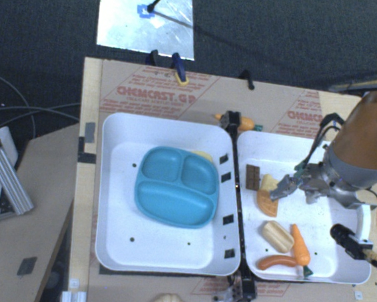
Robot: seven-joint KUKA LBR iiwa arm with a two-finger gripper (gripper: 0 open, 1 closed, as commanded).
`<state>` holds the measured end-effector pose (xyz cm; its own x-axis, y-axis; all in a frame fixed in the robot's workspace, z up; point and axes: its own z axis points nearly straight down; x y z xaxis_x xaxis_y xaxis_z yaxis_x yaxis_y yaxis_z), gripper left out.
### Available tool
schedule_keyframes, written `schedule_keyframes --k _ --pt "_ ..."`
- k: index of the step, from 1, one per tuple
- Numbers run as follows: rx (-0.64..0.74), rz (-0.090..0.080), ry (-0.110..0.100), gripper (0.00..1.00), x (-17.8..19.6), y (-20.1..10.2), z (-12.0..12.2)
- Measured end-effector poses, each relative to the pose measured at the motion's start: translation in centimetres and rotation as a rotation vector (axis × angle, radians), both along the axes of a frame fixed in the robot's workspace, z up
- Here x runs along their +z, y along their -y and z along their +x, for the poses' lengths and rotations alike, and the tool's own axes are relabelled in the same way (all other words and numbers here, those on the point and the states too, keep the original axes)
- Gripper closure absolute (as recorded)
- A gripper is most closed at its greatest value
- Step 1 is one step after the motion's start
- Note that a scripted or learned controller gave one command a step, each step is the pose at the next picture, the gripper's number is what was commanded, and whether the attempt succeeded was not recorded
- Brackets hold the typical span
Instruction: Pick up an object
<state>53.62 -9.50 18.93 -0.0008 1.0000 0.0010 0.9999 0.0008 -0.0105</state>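
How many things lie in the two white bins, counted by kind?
Blue divided plate: 1
Brown bar: 1
Orange wedge: 1
Bread roll: 1
Carrot: 1
Sausage: 1
Pale yellow piece behind the plate: 1
Total: 7

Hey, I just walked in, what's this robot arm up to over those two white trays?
The gripper is low in the right bin, beside the pizza slice and chocolate bar, seemingly going for a toy food. A bread roll, carrot and sausage lie nearer. The left bin holds a blue divided plate.
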Motion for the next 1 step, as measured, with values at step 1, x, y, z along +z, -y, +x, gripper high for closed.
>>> schedule_keyframes --k 1 --pt "0.002 -0.001 0.012 0.00 0.55 -0.01 0.29"
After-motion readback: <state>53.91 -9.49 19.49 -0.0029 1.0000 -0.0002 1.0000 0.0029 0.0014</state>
